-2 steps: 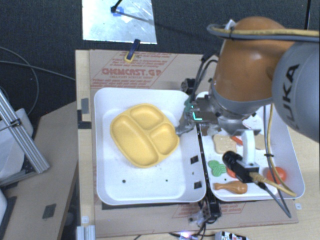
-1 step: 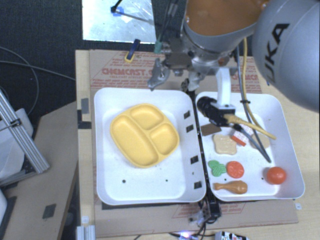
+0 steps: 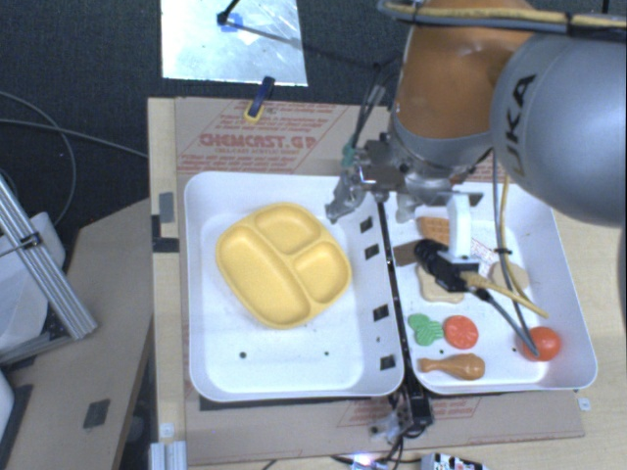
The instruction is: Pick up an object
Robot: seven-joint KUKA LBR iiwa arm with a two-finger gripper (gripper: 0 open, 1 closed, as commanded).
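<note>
Dark carpet surrounds a pale wooden tabletop (image 3: 108, 292) covered by a brown cardboard sheet with red lettering (image 3: 245, 140), on which two shallow white bins sit side by side, touching along their inner walls.

Left white bin (image 3: 211, 360): holds one yellow plastic plate with three compartments (image 3: 279, 262), lying flat near the middle.

Right white bin (image 3: 571, 302): holds several small toy foods. Along the near edge, a green leafy piece (image 3: 424, 329) lies just beside a red-orange round slice (image 3: 461, 332), with a brown drumstick (image 3: 454, 365) in front of both. A small orange-red ball (image 3: 545, 343) rests near the right-hand corner. A flat tan slice (image 3: 434, 284) lies further back, partly covered by robot hardware.

Arm: the grey arm with its orange band reaches in from the right. The tool (image 3: 345, 202) hangs over the far edge of the left bin, close to the dividing wall, beyond the yellow plate and apart from it. No item is seen in the tool. Whether it is released or clenched cannot be told at this angle.

Other: a shiny square sheet (image 3: 233, 23) lies on the carpet beyond the tabletop
</note>
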